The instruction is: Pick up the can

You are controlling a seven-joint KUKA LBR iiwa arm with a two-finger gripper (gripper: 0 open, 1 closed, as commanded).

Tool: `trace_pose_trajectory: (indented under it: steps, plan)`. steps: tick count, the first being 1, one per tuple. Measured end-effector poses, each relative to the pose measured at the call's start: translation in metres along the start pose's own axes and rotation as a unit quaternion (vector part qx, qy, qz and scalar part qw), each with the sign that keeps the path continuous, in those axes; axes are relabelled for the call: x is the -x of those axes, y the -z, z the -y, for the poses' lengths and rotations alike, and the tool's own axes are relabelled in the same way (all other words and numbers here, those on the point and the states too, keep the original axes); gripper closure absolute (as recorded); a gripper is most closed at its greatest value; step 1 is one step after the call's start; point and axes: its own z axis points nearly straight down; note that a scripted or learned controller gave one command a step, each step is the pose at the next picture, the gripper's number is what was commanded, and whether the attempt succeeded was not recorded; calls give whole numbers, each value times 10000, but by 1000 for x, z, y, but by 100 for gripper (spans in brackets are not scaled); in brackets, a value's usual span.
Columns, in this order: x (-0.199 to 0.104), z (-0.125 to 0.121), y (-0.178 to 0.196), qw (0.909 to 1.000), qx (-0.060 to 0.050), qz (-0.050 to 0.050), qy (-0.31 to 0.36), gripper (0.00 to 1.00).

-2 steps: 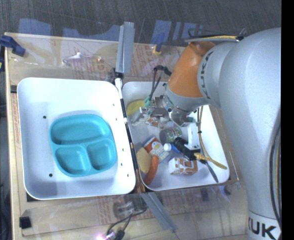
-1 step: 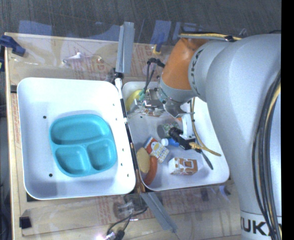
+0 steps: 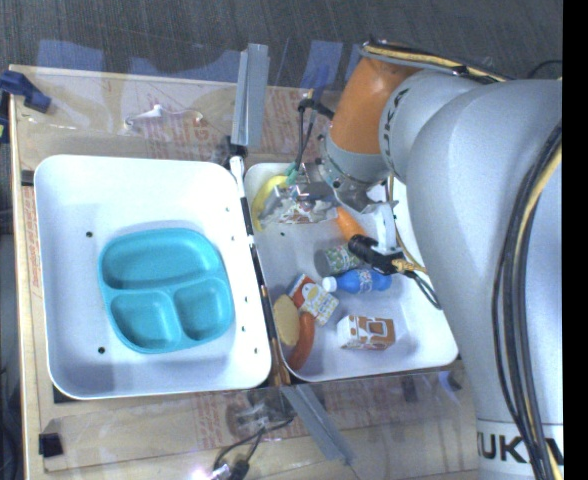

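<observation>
On the bench, two shallow white bins sat side by side. Inside the left bin [image 3: 64,268] lay a teal divided tray [image 3: 164,288] with three compartments, set flat and a little toward the bin's near half. Nothing else could be made out in that bin.

Clutter filled the right bin [image 3: 429,343]. Near its far left corner a yellow, banana-like piece [image 3: 264,196] rested against the wall. Beside it lay a crinkled, shiny wrapper or packet [image 3: 299,208]. Further in, a small greenish-grey can [image 3: 336,260] lay on its side around the middle of the bin, touching a blue bottle with a white cap [image 3: 359,282]. Just below those were a small red and white carton [image 3: 314,300], an orange-brown sausage-shaped item [image 3: 296,336] by the left wall, and a brown and white box [image 3: 367,333].

Reaching in from the right, the grey arm with its orange band [image 3: 369,103] hung over the far part of the right bin. The gripper [image 3: 304,190] sat low at the crinkled packet, apart from the can; how wide it stood, and whether it had hold of anything, I could not tell.
</observation>
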Motion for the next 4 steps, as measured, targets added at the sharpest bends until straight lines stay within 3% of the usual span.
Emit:
trace_pose_trajectory:
  steps: [1, 2, 3, 4]
  plan:
    - [14, 3, 13, 9999, -4, 101, -31, 100]
    - [11, 2, 13, 10000, -4, 76, -13, 0]
    - [10, 132, -20, 9953, 112, 52, 963, 0]
    - [9, 132, -11, 9950, 110, 54, 993, 100]
